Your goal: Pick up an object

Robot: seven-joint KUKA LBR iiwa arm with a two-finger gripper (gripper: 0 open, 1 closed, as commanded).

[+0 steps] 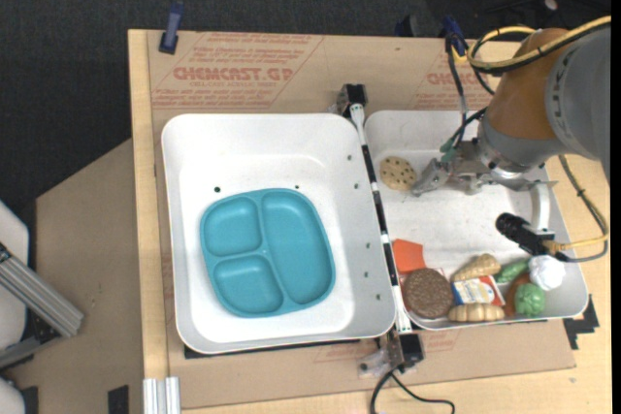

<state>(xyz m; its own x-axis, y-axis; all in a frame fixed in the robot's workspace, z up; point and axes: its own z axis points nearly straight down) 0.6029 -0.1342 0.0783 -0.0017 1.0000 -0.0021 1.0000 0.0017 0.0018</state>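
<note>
Camera view: gripper (434,177) low in the right bin (441,126), far-left part, just right of a cookie (396,172); can't tell its state. Other toy food w/ burger patty (427,293) piled near edge. Left bin (194,145) holds a teal divided plate (267,250).

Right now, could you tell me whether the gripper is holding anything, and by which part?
Nothing is held: the gripper hangs over the right bin beside the cookie, apart from it.

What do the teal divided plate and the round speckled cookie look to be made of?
Teal divided plate: looks like moulded plastic, smooth with a soft sheen and rounded compartment walls. Cookie: tan with dark specks, matte; probably a plastic or rubber toy, too small to be sure.
</note>
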